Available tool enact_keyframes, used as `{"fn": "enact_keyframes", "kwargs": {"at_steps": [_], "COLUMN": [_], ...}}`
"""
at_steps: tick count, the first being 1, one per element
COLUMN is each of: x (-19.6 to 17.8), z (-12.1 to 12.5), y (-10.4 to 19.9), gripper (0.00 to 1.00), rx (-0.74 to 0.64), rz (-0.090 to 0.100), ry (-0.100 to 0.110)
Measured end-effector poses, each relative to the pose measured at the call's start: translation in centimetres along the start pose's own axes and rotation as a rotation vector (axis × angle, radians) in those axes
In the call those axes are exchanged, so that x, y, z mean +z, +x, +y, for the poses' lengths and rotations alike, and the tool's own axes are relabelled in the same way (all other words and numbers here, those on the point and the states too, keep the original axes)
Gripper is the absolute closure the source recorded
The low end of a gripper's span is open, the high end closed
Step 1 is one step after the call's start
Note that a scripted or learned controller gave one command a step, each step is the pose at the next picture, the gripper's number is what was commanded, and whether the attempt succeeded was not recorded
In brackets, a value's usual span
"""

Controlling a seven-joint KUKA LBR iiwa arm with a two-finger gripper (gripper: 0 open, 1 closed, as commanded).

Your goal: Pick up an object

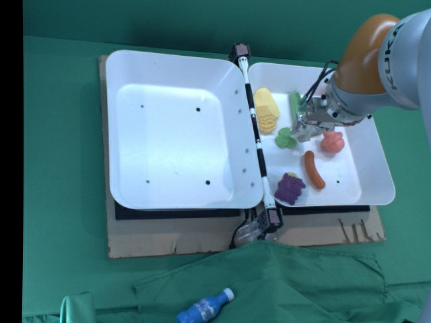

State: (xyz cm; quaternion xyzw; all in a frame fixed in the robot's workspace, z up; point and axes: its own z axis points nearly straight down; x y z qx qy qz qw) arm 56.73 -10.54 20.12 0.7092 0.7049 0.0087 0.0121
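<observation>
In the right bin [377,180] lie a yellow corn cob [266,110], a green leafy piece [285,138], a slim green piece [295,101], a red-orange round toy [332,142], an orange sausage [313,169] and a purple grape bunch [290,188]. My gripper [303,132] hangs low over the bin's middle, just right of the green leafy piece and left of the red-orange toy. Nothing is visibly held by it.
The left bin [135,79] sits beside the right one, split by a black-and-white divider bar [254,133]. A blue bottle [205,306] lies on the green cloth in front of the bench. The arm crosses over the right bin's far right corner.
</observation>
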Motion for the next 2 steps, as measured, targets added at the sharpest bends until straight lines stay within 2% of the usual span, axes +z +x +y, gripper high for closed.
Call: {"fn": "enact_keyframes", "kwargs": {"at_steps": [1,2], "x": [-6.2,-12.9], "z": [1.1,1.6], "y": [-0.5,-0.7], "gripper": [1.00,1.00], "rx": [-0.003,-0.004], "rz": [0.002,0.002], "ry": [0.019,0.017]}}
